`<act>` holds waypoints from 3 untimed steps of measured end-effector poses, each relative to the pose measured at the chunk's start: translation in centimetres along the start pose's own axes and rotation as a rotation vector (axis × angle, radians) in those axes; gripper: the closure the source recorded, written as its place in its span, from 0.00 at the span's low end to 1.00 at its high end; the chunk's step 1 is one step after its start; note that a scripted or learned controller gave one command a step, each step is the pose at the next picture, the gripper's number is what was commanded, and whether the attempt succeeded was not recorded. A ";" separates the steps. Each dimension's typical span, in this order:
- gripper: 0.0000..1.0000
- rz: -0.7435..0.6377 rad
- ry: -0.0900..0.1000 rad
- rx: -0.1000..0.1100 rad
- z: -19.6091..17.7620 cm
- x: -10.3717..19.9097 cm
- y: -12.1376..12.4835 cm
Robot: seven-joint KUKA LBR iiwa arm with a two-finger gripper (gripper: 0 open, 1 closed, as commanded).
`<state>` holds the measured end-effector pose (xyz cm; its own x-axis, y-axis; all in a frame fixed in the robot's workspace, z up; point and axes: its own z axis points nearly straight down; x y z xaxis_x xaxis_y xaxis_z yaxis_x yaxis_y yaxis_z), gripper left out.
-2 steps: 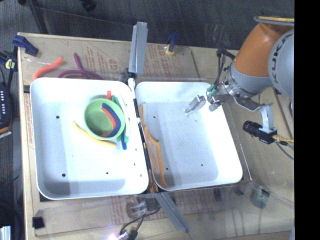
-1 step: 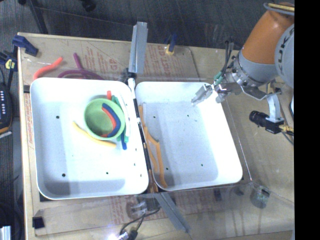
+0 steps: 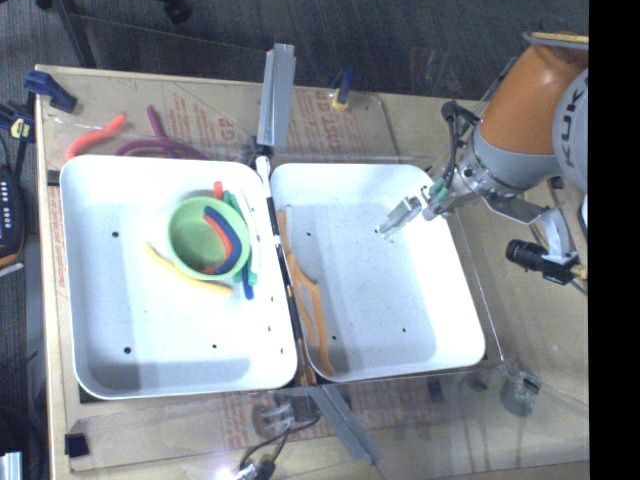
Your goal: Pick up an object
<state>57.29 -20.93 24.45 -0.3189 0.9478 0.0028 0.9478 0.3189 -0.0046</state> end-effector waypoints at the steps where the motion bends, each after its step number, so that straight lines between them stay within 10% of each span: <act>1: 0.00 -0.110 0.000 0.000 8.4 9.4 -2.0; 2: 0.00 0.020 -0.023 -0.007 13.5 10.0 0.8; 3: 1.00 0.009 -0.010 -0.001 12.7 10.6 0.9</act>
<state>54.71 -10.61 11.78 -0.3104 0.9506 -0.0070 0.9506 0.3104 -0.0033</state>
